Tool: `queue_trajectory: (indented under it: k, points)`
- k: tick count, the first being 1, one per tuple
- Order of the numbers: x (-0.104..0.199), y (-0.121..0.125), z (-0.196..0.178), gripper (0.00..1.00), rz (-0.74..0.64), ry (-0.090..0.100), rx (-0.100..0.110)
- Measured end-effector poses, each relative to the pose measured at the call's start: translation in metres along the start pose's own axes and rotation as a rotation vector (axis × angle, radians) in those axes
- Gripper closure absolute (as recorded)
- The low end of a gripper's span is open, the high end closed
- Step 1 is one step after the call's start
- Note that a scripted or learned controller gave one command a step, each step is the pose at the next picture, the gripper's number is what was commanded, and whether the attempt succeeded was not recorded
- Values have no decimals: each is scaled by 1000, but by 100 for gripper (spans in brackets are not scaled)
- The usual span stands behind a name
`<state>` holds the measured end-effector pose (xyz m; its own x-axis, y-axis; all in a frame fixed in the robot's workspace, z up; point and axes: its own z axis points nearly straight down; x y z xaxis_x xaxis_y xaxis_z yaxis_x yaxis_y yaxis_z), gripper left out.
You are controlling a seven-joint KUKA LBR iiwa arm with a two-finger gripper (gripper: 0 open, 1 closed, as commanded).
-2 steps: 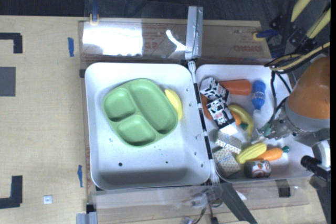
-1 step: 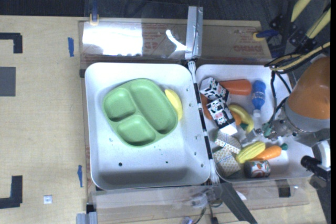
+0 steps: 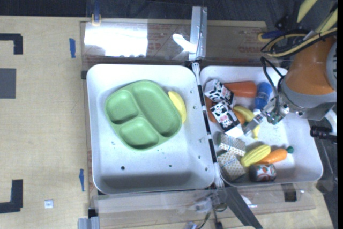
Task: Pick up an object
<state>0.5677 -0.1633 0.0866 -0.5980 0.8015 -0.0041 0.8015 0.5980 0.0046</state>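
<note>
I'm lowering the gripper (image 3: 261,119) over the cluttered right bin (image 3: 305,166), right of centre; I cannot tell its state. I'm aiming squarely at the small banana (image 3: 244,112) beside it.

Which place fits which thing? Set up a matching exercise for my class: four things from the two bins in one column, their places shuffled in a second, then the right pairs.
Things:
1. green divided plate
2. blue object
3. carrot
4. pincer

Places:
A. right bin, near front edge
B. left bin, middle
C. over right bin, beside a small banana
D. right bin, far side

Pairs: 1-B, 2-D, 3-A, 4-C
</note>
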Motion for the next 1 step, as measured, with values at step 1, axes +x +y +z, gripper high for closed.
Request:
queue_trajectory:
  k: [1]
  points:
    - [-2, 1, -12, 100, 3, -7, -7]
